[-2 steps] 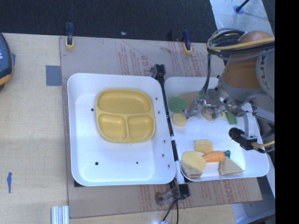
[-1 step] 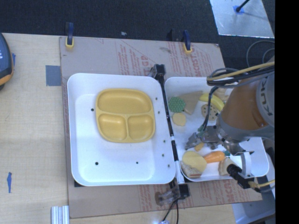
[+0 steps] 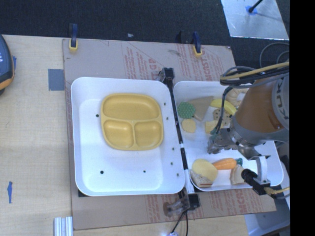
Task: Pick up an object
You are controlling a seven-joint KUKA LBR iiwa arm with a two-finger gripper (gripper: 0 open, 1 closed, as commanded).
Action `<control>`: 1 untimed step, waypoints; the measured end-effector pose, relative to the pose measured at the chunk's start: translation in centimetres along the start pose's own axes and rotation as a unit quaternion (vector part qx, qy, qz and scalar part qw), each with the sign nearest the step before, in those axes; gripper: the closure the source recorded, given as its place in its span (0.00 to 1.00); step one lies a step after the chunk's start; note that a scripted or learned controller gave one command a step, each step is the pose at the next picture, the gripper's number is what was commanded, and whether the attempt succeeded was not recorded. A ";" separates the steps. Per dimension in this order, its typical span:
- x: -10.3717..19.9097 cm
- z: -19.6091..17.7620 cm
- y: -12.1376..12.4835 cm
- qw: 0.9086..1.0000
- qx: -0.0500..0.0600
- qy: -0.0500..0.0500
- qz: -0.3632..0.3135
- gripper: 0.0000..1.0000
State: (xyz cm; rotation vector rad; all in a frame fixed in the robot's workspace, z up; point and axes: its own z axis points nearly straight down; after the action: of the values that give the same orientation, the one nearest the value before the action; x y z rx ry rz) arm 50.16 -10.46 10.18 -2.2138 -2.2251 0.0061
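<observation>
The right bin (image 3: 197,88) holds several toy foods. A green round piece (image 3: 186,110) lies near its left wall, with a pale yellow disc (image 3: 189,126) just below it. A yellow banana (image 3: 220,104) lies further right, partly under the arm. Along the front lie a cream bun-like piece (image 3: 204,171), an orange carrot (image 3: 225,164) and a pale wedge (image 3: 236,175). My gripper (image 3: 215,145) hangs low in the middle of this bin, just above the carrot and right of the yellow disc. The grey and orange wrist (image 3: 256,114) hides the bin's right part.
The left bin (image 3: 88,171) holds a yellow divided plate (image 3: 132,120) in its upper half. A black divider strip (image 3: 174,127) runs between the bins. Blue and yellow clamps (image 3: 73,37) pin the cardboard base at the back. Cables (image 3: 251,73) trail over the arm.
</observation>
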 end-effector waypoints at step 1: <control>0.0 0.0 0.0 1.000 0.000 0.000 0.000 0.00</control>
State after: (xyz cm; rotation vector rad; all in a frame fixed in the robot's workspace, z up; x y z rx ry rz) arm 50.16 -10.44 10.14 -2.2147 -2.2250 0.0057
